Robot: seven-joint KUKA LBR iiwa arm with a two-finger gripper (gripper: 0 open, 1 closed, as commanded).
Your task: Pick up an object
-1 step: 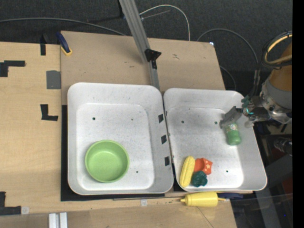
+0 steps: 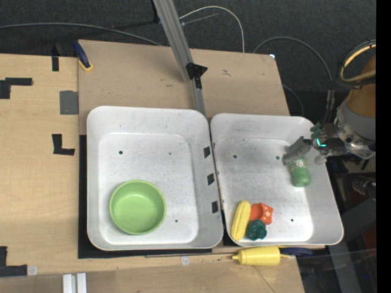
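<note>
Grey arm with orange band enters from the right. Its two-finger gripper [image 2: 299, 157] points left, low. Finger spacing indiscernible.

— How many bins?
— Two white bins [image 2: 153, 118]. One green bowl [image 2: 137, 207], one green cylinder [image 2: 300, 175], one yellow corn [image 2: 241, 219], one orange piece [image 2: 261, 212], one dark green lump [image 2: 256, 229], one yellow bottle [image 2: 259, 256].

Bench [image 2: 140, 72] bears 2 white bins [image 2: 98, 163]; yellow bottle [image 2: 259, 256] at front.

I can't make out the gripper [image 2: 299, 155] fingers above the green cylinder [image 2: 300, 176]; the arm [image 2: 360, 112] runs off the right edge.
</note>
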